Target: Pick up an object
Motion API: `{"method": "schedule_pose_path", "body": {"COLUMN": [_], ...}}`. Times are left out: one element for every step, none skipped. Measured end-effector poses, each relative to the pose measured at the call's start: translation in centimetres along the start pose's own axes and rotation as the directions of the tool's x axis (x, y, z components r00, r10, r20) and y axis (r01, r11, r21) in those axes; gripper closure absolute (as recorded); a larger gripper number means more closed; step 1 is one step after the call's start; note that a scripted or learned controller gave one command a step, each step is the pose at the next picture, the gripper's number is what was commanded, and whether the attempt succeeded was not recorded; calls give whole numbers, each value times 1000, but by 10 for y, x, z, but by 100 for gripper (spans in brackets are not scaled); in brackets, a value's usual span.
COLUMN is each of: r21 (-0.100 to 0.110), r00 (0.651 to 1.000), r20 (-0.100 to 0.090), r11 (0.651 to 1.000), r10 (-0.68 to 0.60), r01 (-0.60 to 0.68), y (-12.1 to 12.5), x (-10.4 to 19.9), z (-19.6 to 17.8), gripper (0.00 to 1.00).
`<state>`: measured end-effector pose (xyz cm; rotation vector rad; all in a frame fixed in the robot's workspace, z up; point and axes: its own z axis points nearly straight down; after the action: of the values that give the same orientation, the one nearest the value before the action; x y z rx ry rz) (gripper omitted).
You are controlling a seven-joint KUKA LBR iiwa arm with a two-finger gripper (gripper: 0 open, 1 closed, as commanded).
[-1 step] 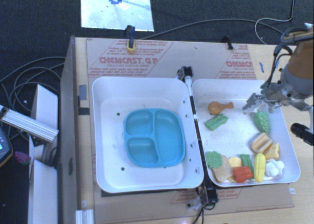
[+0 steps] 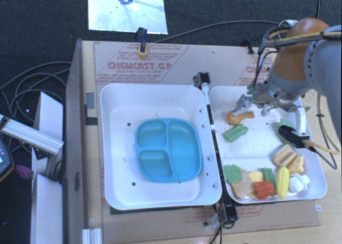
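The right bin holds several toy foods. An orange piece lies near its back left, with a light green piece just in front of it. My gripper hangs low over the back of this bin, right beside and slightly behind the orange piece. Its fingers are spread open and nothing sits between them. The grey arm with its orange band comes in from the right.
The left bin holds a blue divided plate. Along the right bin's front lie a green ridged piece, a red piece, yellow corn, a bread piece and a dark green item. A black divider separates the bins.
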<state>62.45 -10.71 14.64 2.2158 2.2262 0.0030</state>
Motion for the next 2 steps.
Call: {"method": "schedule_pose_path", "body": {"r21": [0, -14], "r00": [1000, 1000], "r20": [1, 7], "r11": [1000, 1000], "r10": [0, -1], "r01": [0, 1], "y": [23, 32], "x": [17, 20], "z": [47, 55], "gripper": [0, 0]}}
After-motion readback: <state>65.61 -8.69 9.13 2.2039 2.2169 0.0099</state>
